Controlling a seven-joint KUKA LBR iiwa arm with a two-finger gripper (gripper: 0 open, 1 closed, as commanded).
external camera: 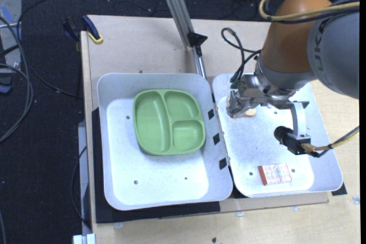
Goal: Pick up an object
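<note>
The grey arm with the orange band reaches in from the right, and its two-finger gripper (237, 107) is low over the far left corner of the right-hand shallow white bin (320, 180). A small pale tan object (250, 113) lies on the bin floor just beside the gripper tip; contact between the two cannot be determined. The state of the jaws cannot be told, because the wrist body hides them. A small flat red-and-white packet (275, 174) lies near the front edge of the same bin, well apart from the gripper. The left-hand shallow white bin (114, 180) holds a green plastic divided plate (169, 122) with three compartments. Both bins rest side by side on the light wooden surface (137, 43).
</note>
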